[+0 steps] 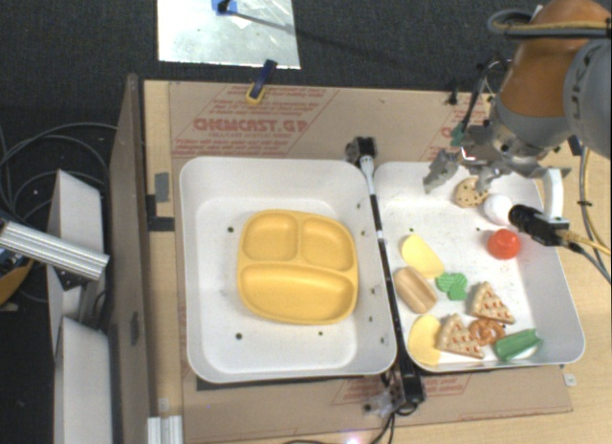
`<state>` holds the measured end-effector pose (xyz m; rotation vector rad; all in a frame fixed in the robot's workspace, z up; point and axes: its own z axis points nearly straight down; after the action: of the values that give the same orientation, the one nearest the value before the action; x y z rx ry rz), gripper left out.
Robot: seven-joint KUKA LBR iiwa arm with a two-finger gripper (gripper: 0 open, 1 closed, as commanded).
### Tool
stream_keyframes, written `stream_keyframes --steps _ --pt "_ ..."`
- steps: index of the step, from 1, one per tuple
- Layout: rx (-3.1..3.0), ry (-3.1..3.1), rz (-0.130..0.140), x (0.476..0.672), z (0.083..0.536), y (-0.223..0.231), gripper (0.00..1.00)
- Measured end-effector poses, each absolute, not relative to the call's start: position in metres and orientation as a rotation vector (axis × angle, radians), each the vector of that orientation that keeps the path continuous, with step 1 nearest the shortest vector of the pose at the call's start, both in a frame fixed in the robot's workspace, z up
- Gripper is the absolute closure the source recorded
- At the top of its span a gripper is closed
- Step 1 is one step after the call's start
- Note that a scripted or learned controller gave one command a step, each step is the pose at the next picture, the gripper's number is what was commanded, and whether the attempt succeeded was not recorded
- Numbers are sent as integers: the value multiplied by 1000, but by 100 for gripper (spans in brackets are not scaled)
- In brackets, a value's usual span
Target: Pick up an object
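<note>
My gripper (461, 176) hangs over the far edge of the right bin (564, 327), open, with nothing between its fingers. Just in front of the fingertips lies a round speckled cookie (467, 193). A white egg (497, 208) sits to the cookie's right, and a red tomato (504, 243) a little nearer. Further forward in the same bin are a yellow slice (421, 254), a tan bun (415, 289), a green broccoli piece (452, 285), a pizza slice (491, 303), a waffle piece (462, 337), a yellow disc (422, 340) and a green pod (516, 344).
The left bin (210, 241) holds a yellow divided tray (296, 267). A black clip (363, 150) sits at the far end of the seam between the bins. The grey and orange arm (550, 69) fills the upper right.
</note>
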<state>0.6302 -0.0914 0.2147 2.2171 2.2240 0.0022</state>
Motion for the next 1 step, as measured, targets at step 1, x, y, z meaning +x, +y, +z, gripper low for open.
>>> stream_keyframes --steps 1 --pt "2221 2216 1 633 197 -146 0"
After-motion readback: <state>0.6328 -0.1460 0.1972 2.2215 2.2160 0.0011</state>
